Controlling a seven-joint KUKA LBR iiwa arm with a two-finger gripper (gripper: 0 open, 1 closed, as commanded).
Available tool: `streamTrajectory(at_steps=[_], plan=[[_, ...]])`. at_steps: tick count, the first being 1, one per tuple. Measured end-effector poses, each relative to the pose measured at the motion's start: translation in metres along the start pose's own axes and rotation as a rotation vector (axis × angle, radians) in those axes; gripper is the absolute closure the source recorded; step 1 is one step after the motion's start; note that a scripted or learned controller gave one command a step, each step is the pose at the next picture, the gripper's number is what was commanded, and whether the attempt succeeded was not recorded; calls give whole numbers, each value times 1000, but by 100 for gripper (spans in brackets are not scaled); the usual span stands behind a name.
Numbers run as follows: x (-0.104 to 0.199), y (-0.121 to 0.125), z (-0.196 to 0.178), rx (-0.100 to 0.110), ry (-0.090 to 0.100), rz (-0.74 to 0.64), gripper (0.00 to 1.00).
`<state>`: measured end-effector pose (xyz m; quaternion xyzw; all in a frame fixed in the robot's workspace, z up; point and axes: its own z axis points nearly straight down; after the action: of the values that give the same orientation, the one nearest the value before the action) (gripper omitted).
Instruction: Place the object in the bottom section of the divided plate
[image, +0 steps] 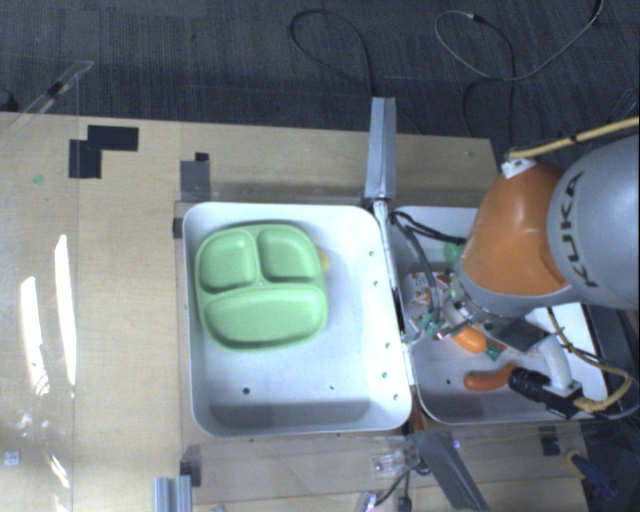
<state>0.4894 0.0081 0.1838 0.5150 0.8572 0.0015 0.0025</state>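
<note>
A green divided plate (262, 287) lies in the upper part of the left bin (300, 400); it has two small sections at the top and one wide section at the bottom, all bare. My gripper (443, 318) hangs low over the left side of the right bin (440, 395), mostly hidden beneath the grey and orange wrist. Just to its right lies a small orange object (470, 340), close to the gripper; whether it is touched is hidden. A reddish-orange sausage-shaped object (486, 380) rests nearer the bin's front edge.
A metal divider post (381, 150) rises between the two bins at the back. A sliver of something yellow (323, 262) peeks out at the plate's right rim. Bare white floor of the left bin stretches below and to the right of the plate.
</note>
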Motion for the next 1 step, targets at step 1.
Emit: streamTrajectory(at_steps=[1], plan=[[22, 11, -1, 1, 1, 50, 100]])
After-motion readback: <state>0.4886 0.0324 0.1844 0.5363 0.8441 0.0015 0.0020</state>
